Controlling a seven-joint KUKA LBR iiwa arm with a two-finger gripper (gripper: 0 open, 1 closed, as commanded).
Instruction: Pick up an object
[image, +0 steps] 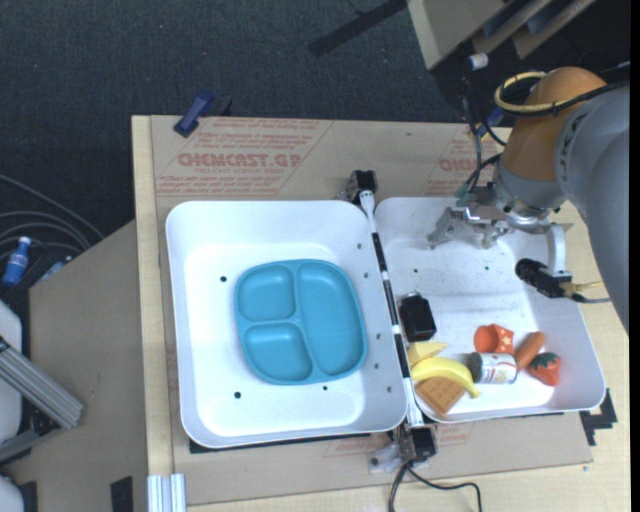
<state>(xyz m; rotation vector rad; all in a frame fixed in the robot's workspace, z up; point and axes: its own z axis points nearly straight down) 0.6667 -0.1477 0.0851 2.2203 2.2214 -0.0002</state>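
Observation:
My gripper (470, 229) hangs over the far part of the right bin (450, 270), below the grey wrist and orange band. Its fingers stand spread, open, with nothing between them. The loose objects lie well nearer the front of that bin: a black block (417, 318) by the divider, a yellow banana (445, 375), a tan waffle-like piece (440, 398), a small can (496, 369), an orange-red pepper (493, 338), a carrot (530, 347) and a red fruit (545, 369).
The left bin (200, 260) holds a blue divided plate (300, 320). A black fitting with a cable (545, 277) juts over the right bin's right wall. The bins rest on a cardboard sheet (240, 160); a blue clip (193, 114) lies at its far edge.

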